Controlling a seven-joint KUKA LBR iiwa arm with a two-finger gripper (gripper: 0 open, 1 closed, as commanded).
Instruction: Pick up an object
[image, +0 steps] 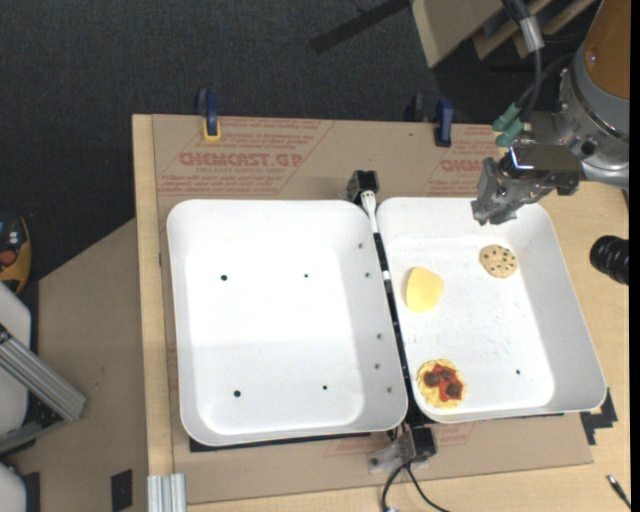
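Observation:
Three items lie in the right bin (560, 330). A chocolate-chip cookie (497, 261) sits near the bin's far right side. A pale yellow rounded piece (423, 289) rests near the bin's left wall. A small pizza-like disc with red topping (441, 383) lies by the near edge. My gripper (493, 207) hovers over the far edge of the right bin, just beyond the cookie, with nothing seen between its dark fingers.
The left bin (200, 300) stands beside the right one, with a black hinge bar (378, 262) between them. Blue clamps (208, 112) (443, 120) hold the cardboard sheet at the back. A black knob (610, 257) sits on the bench at the right.

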